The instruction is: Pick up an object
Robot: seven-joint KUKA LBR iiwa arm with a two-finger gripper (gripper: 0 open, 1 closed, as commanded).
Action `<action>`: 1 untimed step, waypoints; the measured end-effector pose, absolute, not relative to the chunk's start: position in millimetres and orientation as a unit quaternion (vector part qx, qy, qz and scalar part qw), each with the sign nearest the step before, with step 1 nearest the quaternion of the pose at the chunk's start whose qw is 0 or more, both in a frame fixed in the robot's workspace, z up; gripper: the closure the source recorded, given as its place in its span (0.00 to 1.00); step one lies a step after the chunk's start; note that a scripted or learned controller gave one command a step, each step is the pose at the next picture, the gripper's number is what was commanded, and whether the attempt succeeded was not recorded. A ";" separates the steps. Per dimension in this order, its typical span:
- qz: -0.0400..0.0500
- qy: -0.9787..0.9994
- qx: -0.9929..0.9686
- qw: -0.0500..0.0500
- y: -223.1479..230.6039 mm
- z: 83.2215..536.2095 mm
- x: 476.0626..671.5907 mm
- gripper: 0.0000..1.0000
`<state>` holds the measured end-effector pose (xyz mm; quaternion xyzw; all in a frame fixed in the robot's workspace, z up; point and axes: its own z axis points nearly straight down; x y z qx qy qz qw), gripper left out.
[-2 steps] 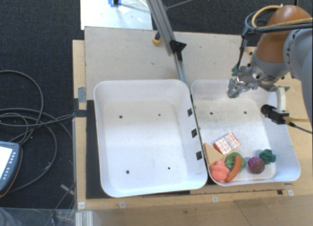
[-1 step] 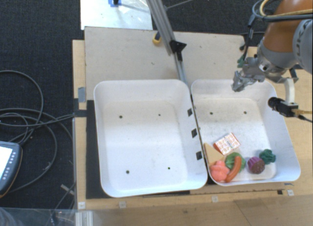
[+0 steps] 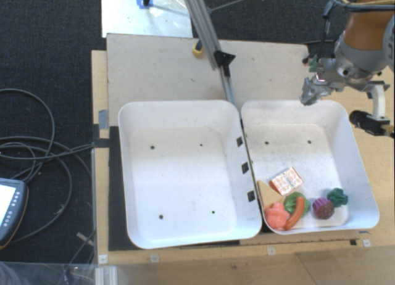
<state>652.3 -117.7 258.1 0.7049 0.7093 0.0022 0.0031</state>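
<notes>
Now the tool [image 3: 310,94], whose state I cannot tell, hangs over the right bin's [image 3: 355,136] far rim, well apart from the toys [image 3: 296,203] clustered at its near end.

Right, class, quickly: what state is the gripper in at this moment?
Gripper: over the far rim of the right bin; open or shut cannot be told.

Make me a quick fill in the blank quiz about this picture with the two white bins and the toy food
1. All the toy food lies in the ___ bin as the camera sees it.
2. The food sits in that bin's ___ end, toward the viewer.
3. The claw hovers over that bin's ___ rim.
4. The small box is orange and ___.

Missing words: right; near; far; white
</notes>
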 end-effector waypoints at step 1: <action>0.001 0.710 0.704 0.000 -72.5 247.7 650.5 1.00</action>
